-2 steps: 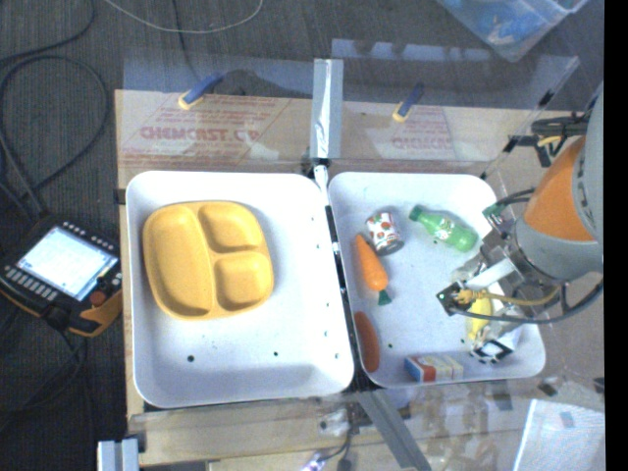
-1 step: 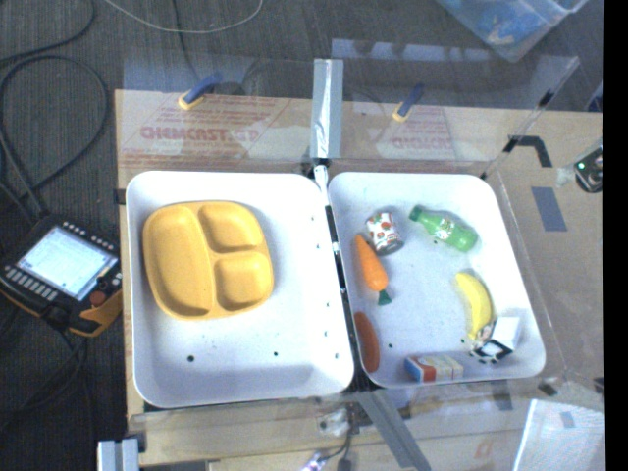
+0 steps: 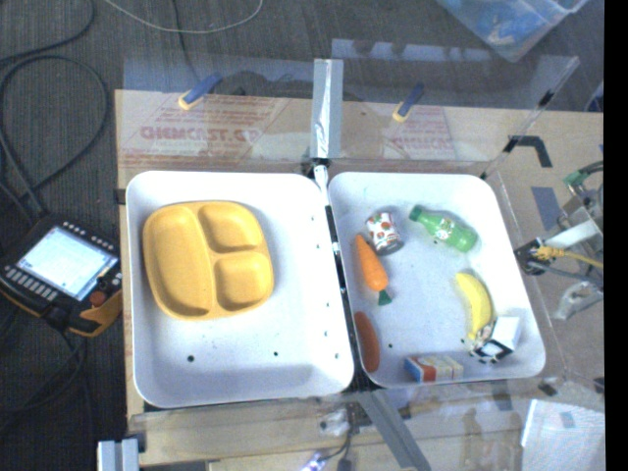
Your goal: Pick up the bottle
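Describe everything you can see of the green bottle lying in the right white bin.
The small green plastic bottle lies on its side near the back of the right white bin, its neck and green cap pointing toward the upper left. A pale label with a darker mark wraps its middle. It looks whole and closed. It rests on the bin floor and touches nothing else: the small printed can lies apart on its left, the yellow banana apart in front.
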Controlling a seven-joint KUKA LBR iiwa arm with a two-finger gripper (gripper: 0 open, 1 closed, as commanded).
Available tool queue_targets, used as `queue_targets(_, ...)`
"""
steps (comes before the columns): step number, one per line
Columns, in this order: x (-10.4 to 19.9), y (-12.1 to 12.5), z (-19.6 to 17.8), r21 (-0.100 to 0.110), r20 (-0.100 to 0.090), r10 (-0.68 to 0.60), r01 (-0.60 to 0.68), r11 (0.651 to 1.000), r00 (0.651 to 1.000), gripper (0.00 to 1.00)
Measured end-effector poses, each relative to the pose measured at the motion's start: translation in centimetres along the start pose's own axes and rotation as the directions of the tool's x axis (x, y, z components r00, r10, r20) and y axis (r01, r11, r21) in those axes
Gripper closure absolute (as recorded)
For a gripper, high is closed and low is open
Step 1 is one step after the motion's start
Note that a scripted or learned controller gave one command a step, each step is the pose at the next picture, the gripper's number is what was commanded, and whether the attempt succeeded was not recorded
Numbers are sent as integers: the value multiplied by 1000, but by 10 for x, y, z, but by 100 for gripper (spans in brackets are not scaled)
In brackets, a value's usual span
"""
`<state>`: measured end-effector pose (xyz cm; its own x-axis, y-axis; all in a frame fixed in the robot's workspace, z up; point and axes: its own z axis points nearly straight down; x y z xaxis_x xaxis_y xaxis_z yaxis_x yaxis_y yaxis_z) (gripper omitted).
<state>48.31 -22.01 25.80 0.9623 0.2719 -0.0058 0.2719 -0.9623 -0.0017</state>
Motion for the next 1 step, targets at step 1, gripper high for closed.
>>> queue_targets(1,32,-10,150,2,-1,-117,117,993,993,0)
